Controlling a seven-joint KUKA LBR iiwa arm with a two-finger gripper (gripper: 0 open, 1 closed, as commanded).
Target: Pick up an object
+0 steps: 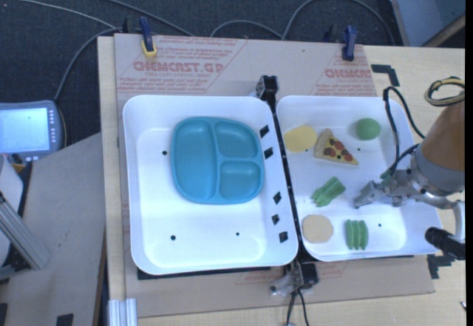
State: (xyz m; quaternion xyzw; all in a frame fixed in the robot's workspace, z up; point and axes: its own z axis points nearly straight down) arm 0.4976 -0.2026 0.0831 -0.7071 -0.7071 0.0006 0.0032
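The right bin (pixel 392 106) holds several toy foods: a yellow round piece (pixel 300 138), a pizza slice (pixel 336 148), a green ball (pixel 367 128), a green leafy piece (pixel 327 191), a tan disc (pixel 318 228) and a green bean pod (pixel 357 234). My gripper (pixel 361 196) hangs low over the right side of this bin, pointing left. It is open with nothing between its fingers. It sits just right of the leafy piece and above the bean pod, touching neither.
In the left bin (pixel 148 191) lies a blue divided plate (pixel 219 160). A black strip with clips (pixel 275 169) separates the bins. Cables run along the right bin's far right side near the arm (pixel 447 151).
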